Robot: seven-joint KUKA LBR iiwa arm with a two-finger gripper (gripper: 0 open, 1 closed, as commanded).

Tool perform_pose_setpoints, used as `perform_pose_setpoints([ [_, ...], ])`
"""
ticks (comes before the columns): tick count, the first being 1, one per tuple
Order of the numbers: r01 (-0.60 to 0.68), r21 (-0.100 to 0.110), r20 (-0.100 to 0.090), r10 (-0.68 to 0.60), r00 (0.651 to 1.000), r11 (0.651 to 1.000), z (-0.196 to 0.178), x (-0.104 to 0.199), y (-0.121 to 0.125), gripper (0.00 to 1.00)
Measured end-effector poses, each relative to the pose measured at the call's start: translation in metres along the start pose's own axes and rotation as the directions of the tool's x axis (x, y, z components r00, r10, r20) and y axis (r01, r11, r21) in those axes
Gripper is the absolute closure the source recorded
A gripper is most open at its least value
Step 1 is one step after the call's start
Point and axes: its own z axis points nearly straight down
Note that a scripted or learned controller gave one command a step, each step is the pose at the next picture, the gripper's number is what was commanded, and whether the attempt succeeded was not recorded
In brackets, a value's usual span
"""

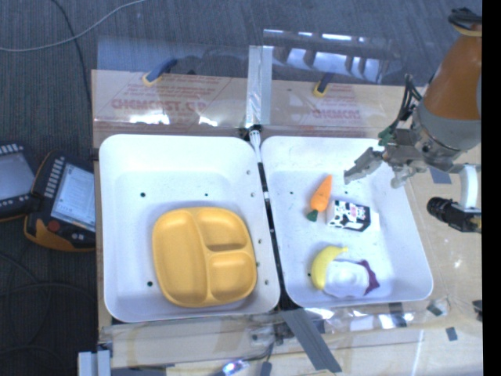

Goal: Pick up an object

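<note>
Jaws (380,167) stood wide, empty; carrot (319,196) just below-left looked light, rigid, slick, best gripped across its thick middle.

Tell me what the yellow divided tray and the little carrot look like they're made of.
The yellow divided tray looks like moulded plastic with a smooth, slightly matte finish, with rounded compartment walls. The carrot is probably a plastic or rubber toy: flat, even orange with a green tip. Its size leaves that uncertain.
</note>
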Motion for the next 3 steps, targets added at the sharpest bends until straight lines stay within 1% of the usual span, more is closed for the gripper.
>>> perform_pose_setpoints([
  [1, 0.028, 0.001, -0.001, -0.028, 1.0, 1.0, 0.077, 0.031, 0.021, 0.0],
  [2, 0.213, -0.011, 0.002, -0.213, 0.977, 0.977, 0.168, 0.046, 0.056, 0.0],
  [3, 0.215, -0.013, 0.003, -0.215, 0.977, 0.977, 0.157, 0.047, 0.057, 1.0],
])
